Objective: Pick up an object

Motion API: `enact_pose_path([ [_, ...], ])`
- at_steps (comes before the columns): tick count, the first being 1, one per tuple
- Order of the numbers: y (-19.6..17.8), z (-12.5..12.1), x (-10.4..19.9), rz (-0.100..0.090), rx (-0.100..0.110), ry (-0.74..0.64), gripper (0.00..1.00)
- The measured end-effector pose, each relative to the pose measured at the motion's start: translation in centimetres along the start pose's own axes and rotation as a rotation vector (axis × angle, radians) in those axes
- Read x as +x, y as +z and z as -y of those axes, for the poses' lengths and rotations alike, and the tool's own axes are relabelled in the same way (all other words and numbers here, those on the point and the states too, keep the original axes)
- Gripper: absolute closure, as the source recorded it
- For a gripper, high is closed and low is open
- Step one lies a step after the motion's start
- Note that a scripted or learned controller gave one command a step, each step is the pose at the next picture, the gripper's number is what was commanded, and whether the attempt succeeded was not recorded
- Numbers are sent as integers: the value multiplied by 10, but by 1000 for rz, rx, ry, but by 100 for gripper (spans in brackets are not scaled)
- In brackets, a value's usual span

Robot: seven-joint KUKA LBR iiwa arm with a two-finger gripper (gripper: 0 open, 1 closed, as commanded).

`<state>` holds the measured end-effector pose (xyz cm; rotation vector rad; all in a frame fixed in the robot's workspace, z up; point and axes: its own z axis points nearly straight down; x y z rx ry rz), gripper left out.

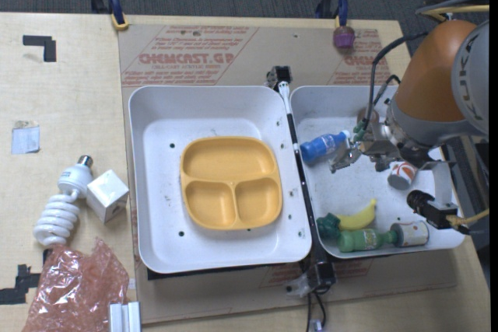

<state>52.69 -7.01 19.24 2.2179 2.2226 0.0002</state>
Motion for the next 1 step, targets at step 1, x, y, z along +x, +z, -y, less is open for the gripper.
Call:
enact_pose_path([
  [1, 91, 26, -65, -1, 2, 4, 0],
])
